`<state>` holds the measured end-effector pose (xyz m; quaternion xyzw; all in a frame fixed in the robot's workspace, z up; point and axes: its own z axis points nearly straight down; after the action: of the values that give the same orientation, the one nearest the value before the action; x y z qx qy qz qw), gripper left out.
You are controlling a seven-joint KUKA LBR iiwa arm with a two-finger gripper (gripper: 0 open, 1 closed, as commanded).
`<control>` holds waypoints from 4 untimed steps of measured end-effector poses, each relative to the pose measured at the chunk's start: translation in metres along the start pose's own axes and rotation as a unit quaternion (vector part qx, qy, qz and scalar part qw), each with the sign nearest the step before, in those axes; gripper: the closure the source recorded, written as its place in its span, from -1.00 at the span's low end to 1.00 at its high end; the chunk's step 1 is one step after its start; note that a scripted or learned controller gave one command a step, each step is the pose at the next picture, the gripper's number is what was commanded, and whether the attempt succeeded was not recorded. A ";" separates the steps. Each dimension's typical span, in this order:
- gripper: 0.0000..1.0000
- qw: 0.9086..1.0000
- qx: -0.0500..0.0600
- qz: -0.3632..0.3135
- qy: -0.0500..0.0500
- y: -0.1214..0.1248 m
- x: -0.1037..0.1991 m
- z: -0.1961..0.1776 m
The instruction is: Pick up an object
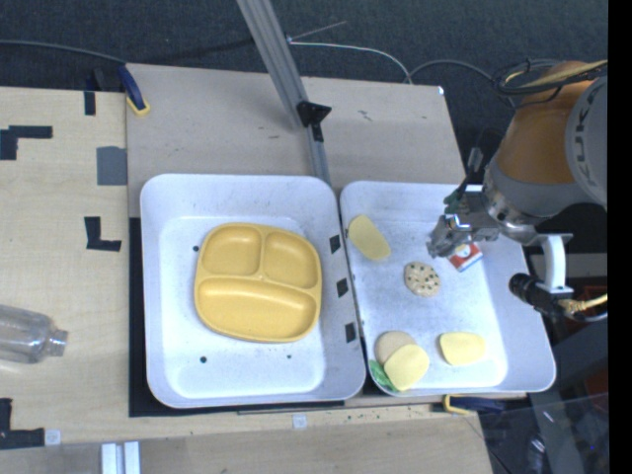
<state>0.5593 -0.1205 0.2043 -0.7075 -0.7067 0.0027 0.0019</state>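
Grey arm reaching over the right of two white bins on a pale wooden surface [59,265].

The left shallow white bin [168,205] holds a yellow three-compartment plastic tray [259,280]; the right shallow white bin [513,363] holds yellow food pieces and a round speckled cookie [423,278]. The end effector [452,237] hangs above a small red-and-white object [466,256]; whether it grips cannot be told. A clear plastic bottle [28,334] lies far left.

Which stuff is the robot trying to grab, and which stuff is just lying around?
For the job:
gripper
small red and white object under the gripper
round chocolate-chip cookie
pale yellow toy food pieces

Just lying about:
yellow plastic divided plate in the left white bin
clear plastic bottle
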 end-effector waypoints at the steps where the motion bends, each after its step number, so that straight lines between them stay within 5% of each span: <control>1: 1.00 1.000 -0.003 0.000 -0.001 0.030 -0.049 0.005; 3: 1.00 1.000 -0.003 -0.002 0.000 0.015 -0.051 0.005; 4: 1.00 1.000 -0.007 -0.001 -0.001 -0.003 -0.071 -0.134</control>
<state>0.5571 -0.1911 0.3389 -0.7068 -0.7074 -0.0015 -0.0036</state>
